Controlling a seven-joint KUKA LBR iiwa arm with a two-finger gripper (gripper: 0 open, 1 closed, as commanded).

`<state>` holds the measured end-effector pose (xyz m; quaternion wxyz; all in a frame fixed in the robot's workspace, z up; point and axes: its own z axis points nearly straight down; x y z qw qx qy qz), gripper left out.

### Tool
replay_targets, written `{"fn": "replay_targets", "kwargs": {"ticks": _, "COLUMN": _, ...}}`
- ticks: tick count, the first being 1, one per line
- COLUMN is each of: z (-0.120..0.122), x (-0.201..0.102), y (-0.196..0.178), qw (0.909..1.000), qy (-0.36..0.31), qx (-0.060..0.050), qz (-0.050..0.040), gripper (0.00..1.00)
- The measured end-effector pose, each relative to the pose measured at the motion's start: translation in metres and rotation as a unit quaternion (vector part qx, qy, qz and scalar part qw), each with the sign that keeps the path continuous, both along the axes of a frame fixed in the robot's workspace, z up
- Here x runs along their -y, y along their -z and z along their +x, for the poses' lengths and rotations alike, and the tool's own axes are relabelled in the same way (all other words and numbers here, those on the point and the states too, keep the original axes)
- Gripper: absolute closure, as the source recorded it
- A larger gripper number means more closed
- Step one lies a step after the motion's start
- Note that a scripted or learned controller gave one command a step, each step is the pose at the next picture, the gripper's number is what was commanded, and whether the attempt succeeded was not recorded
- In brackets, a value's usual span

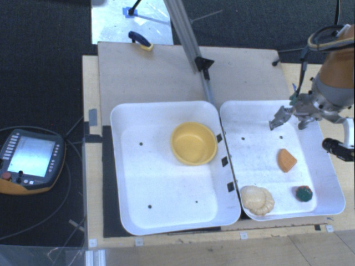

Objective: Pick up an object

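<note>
The hand [292,118] is hovering over the upper part of the right bin [252,112], its fingers spread and grasping nothing. The likely targets are sitting well below it in that bin: an orange piece [286,160], a small dark green object [303,193] and a pale lumpy item [257,199]. A yellow bowl [193,143] is resting in the left bin [127,165]. The green object is lying close to the bin wall, so a descending finger is risking a strike on the rim, and a slightly misjudged drop is risking a closure on air.

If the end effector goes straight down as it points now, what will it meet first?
Probably the bare floor of the right bin. The end effector is apart from the orange piece; depth is unclear.
</note>
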<state>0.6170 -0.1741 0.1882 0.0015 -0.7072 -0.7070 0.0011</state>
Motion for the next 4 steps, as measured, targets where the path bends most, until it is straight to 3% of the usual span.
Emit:
{"fn": "replay_targets", "kwargs": {"ticks": 2, "z": -0.007, "x": 0.0, "y": 0.095, "qw": 1.0, "qy": 0.0, "qx": 0.0, "qz": 0.0001, "gripper": 0.0}}
{"fn": "replay_targets", "kwargs": {"ticks": 3, "z": -0.005, "x": 0.001, "y": 0.082, "qw": 1.0, "qy": 0.0, "qx": 0.003, "qz": -0.0006, "gripper": 1.0}}
{"fn": "replay_targets", "kwargs": {"ticks": 4, "z": -0.001, "x": 0.007, "y": 0.037, "qw": 1.0, "qy": 0.0, "qx": 0.004, "qz": -0.0009, "gripper": 1.0}}
